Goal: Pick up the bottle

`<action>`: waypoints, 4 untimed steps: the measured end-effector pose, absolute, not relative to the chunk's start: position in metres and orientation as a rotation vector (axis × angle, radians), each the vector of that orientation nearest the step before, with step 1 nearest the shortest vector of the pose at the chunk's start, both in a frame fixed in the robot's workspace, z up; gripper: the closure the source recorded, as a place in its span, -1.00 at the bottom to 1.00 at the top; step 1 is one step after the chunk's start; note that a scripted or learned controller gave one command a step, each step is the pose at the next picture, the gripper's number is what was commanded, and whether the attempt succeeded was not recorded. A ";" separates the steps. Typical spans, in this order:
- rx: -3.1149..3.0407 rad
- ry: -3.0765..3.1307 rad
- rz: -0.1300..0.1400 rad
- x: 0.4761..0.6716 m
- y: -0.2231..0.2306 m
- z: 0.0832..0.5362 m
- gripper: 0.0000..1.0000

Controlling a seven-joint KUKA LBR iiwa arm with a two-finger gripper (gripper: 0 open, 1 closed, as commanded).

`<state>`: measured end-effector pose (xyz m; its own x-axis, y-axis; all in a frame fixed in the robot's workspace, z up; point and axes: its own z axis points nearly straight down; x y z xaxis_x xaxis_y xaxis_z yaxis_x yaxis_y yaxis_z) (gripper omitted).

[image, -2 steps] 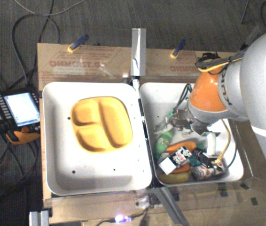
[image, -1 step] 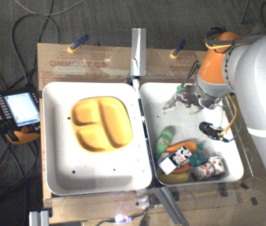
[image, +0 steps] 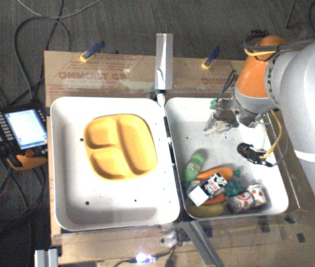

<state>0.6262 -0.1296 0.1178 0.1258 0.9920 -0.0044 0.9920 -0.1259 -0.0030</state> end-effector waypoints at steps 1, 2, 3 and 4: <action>2.357 2.076 -0.009 0.626 -0.130 0.118 -1.00; 2.259 2.180 -0.006 0.630 -0.117 0.162 -1.00; 2.331 2.096 0.009 0.566 -0.113 0.089 -1.00; 2.329 2.095 0.011 0.568 -0.113 0.099 1.00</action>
